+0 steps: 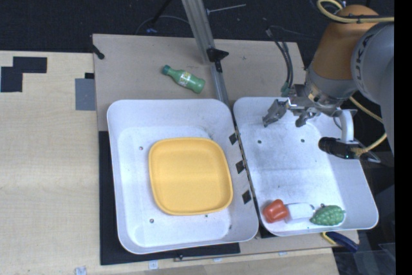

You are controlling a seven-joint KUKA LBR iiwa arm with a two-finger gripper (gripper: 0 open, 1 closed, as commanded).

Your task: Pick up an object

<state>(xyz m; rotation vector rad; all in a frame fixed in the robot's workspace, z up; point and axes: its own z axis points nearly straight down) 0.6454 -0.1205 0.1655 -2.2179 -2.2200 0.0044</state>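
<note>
**Gripper hanging over the right bin, toys down in the front corner**

Going left to right: the bench (38, 158) was bare pale wood on the far left with a few dark patches on it. Behind the bins, a little green bottle (183, 78) was lying on its side on the board, well apart from everything else, with a slanted aluminium rail (199, 16) just to its right.

The left bin (122, 138) had a yellow plate (190, 175) sitting flat in it, roughly centred. Nothing on top of the plate.

The right bin (357, 196) held the pickable stuff, all bunched along its front edge: a red pepper toy (275, 210) on the left, a small white piece (300, 210) just beside it, and a bumpy green toy (327, 216) at the right end of that row. The white piece looked like it was touching or nearly touching its neighbours, hard to say for sure.

The gripper (286, 113) was up at the back of the right bin, well apart from those toys, with the grey arm and its orange band (341, 48) coming in from the right. Its fingers (273, 114) looked spread apart with nothing between them, so it wasn't carrying anything.
</note>
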